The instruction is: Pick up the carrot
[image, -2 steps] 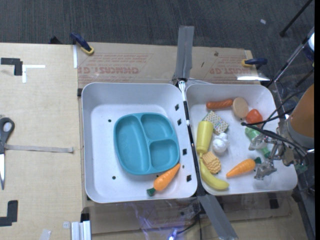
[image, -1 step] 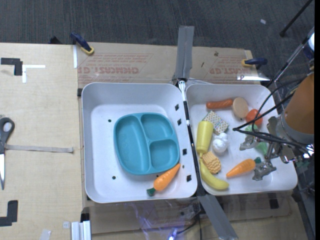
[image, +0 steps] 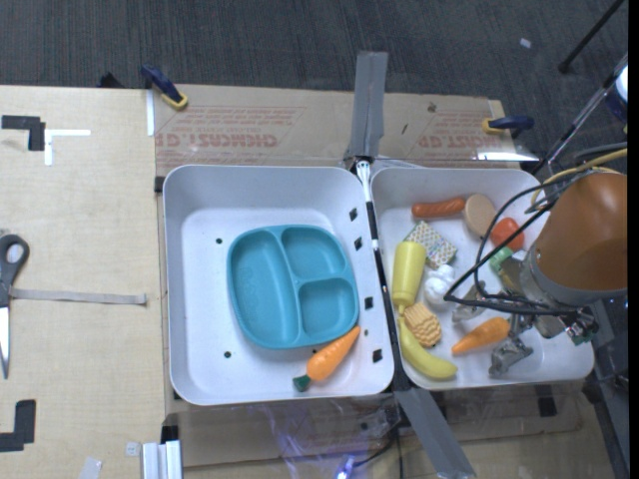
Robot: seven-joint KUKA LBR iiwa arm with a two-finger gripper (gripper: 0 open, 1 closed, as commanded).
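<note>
An orange carrot [image: 334,355] with a green stalk end lies in the left bin [image: 190,267], at its front, touching the front edge of a teal divided plate [image: 293,285]. A second orange carrot-shaped piece [image: 481,334] lies in the right bin [image: 564,367] near its front. My gripper [image: 509,355] hangs low over the right bin's front right part, just right of that orange piece and far from the carrot in the left bin. The arm's orange band [image: 591,230] and cables hide part of the right bin.
The right bin also holds a banana [image: 427,359], a yellow cylinder [image: 407,272], two waffle-like pieces [image: 422,321], a sausage [image: 439,208], a tan disc [image: 479,213], a red piece [image: 505,233] and a white item [image: 437,287]. Scissors [image: 10,267] lie on the bench at far left.
</note>
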